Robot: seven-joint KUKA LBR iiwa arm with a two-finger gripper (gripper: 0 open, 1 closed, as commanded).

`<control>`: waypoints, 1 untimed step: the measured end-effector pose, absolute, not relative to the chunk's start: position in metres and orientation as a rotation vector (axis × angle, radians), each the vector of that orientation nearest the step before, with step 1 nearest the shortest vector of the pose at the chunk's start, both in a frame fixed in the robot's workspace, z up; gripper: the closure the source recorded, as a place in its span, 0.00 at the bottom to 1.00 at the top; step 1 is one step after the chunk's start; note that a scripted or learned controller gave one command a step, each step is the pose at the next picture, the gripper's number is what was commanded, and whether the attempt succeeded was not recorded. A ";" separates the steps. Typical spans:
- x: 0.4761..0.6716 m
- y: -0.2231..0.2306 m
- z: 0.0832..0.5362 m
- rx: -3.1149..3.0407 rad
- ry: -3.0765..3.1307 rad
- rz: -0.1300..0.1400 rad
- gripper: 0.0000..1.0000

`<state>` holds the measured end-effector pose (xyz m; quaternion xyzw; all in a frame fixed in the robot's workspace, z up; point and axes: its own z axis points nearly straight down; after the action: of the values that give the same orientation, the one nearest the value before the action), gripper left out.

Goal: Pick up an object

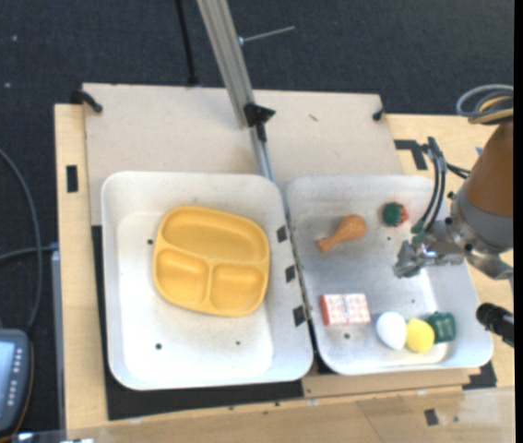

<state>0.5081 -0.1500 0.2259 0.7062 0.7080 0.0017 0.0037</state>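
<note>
1. tabletop (187,127): two shallow white bins are borne side by side, so that items are kept within the arm's reach.
2. left bin (132,340): a yellow divided tray (212,259) is laid flat in it, well apart from the tool.
3. right bin (335,201): the loose candidates are gathered here. a tan drumstick-shaped piece (342,232) is laid near the middle, with a small green and red item (393,214) beside it toward the far wall.
4. near edge of the right bin: a red and white box (345,309), a white egg (391,329), a yellow piece (420,336) and a dark green piece (442,326) are crowded together, the last three touching or nearly so.
5. tool (409,261): it is hung over the right bin, between the two groups; nothing is seen between its parts, and whether it is spread or closed cannot be told.
6. judgement: no pick is yet made; the isolated drumstick is judged the easier target.
</note>
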 end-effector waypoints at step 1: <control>0.510 -0.152 0.277 2.212 2.220 0.005 1.00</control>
<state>0.5100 -0.1515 0.2765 0.7059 0.7083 0.0017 0.0038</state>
